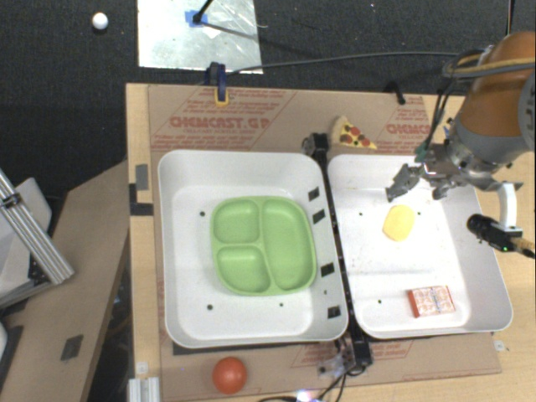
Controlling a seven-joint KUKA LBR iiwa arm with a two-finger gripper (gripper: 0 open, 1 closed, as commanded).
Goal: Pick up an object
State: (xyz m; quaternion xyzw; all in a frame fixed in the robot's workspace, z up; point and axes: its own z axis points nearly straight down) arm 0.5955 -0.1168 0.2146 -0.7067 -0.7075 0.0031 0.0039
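With end effector (416, 182) spread wide and empty, lower straight onto the rounded yellow plastic object (399, 223) just below-left, closing evenly.

I'm getting even, bright overhead light, white bins (251, 170) close to washed out, glare on the foil sheet (199, 23) at the top edge, soft shadows, slightly grainy focus.

Below the metal end effector (416, 181) lies a smooth, matt yellow piece (399, 223); the bins (494, 296) look glossy white plastic, the counter (251, 115) printed brown cardboard.
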